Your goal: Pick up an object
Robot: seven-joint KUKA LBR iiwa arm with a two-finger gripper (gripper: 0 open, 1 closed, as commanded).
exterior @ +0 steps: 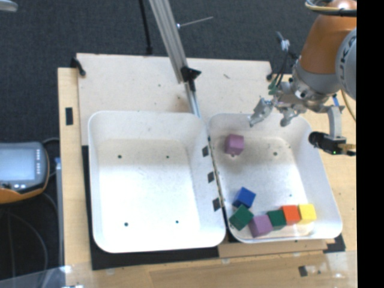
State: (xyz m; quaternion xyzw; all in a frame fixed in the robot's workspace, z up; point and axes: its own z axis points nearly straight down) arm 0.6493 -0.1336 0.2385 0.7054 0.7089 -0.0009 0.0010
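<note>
Pale counter (132,83) is carrying two bins; jaws (272,114), spread and gripping nothing, are hovering beyond the pink cube (234,144), probably lining up.

Gripper (271,114) open over right bin's (321,167) far edge, nothing between fingers; purple cube (234,144) below it, six more blocks clustered at near wall, left bin (99,161) alongside.

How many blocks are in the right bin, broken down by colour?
Purple: 2, one alone near the far end, one in the near cluster
Green: 2, one dark at the cluster's left, one beside the orange
Blue: 1
Orange: 1
Yellow: 1
Total: 7
</note>
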